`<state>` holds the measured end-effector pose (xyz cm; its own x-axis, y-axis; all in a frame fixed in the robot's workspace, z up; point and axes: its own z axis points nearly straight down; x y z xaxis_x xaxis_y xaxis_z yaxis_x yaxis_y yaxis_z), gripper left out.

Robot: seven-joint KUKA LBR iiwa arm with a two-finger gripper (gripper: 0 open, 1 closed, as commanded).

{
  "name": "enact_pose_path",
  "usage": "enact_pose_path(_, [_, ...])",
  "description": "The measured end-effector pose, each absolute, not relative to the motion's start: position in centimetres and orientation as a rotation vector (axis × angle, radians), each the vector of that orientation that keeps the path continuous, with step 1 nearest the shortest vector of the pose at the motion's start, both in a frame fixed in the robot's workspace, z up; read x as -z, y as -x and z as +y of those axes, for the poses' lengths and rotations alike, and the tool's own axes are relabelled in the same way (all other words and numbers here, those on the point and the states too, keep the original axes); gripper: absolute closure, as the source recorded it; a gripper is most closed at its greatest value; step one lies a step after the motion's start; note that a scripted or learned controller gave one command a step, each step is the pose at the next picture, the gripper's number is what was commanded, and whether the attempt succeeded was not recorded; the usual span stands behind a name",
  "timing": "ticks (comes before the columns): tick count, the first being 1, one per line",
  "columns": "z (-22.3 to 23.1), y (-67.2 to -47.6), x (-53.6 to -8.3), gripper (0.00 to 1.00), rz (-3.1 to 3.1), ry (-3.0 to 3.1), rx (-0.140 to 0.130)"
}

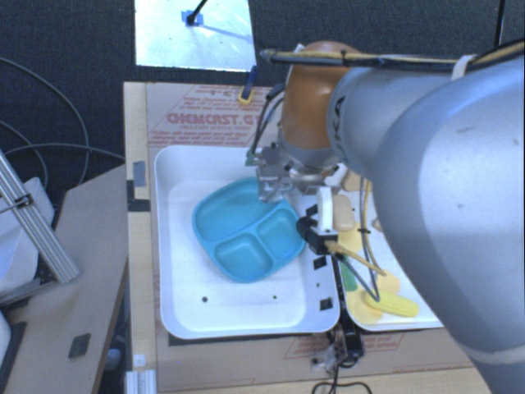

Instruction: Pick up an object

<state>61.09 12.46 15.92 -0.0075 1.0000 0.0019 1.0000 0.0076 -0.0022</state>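
**Arm low over the blue tray in the left bin**

The grey arm [435, 187] takes up the right side of the camera view, its orange band [308, 97] sitting above the wrist. It reaches down into the left bin [176, 245], a shallow white tub resting on a cardboard sheet [205, 115]. The right bin [410, 322] lies just beside it and is largely hidden under the arm.

A blue divided tray [246, 238] lies in the left bin, slightly toward its right wall, compartments facing up. The gripper [275, 185] hangs at the tray's upper right edge, at or just above its rim; whether it is touching, I cannot tell, and its state cannot be made out from this angle.

In the right bin, a yellow piece [395, 306] and a green piece [350, 277] lie near the front, close together.
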Motion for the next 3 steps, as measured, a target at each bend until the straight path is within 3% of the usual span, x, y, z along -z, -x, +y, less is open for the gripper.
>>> enact_pose_path(1, [11.6,-53.7,-30.4,1.0,-2.232,2.218,0.019])
enact_pose_path(3, [11.6,-53.9,-31.6,1.0,-2.244,2.203,0.009])
